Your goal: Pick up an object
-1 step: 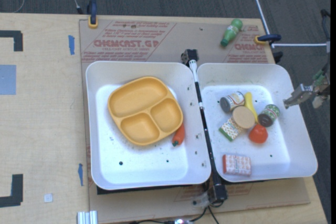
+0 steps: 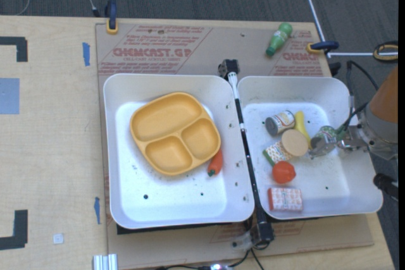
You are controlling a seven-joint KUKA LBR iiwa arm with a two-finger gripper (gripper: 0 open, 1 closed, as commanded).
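You're early in the pick — nothing has been lifted yet, as far as this view shows. The gripper (image 2: 330, 141) sits low in the right bin (image 2: 335, 95), reaching in from the right edge, with its tip at a small shiny, greenish object (image 2: 326, 134). Whether the fingers are spread or closed on it can't be made out; the metal and the object blur together there, so don't count it as held.

The likeliest target is that shiny object, just right of the round tan disc (image 2: 295, 143). Around the disc in the same bin you have a small can (image 2: 280, 122), a yellow banana-like piece (image 2: 302, 124), a patterned packet (image 2: 275, 152), a red tomato (image 2: 284, 172) and a pink box (image 2: 285, 199) near the front wall.

The left bin (image 2: 120, 136) holds a yellow divided plate (image 2: 174, 133) with all three compartments bare, and a small carrot (image 2: 215, 163) just beside its right rim.

Outside the bins, a green bottle (image 2: 279, 38) lies on the board behind them.

What remains — a confirmed grip, then the lift.
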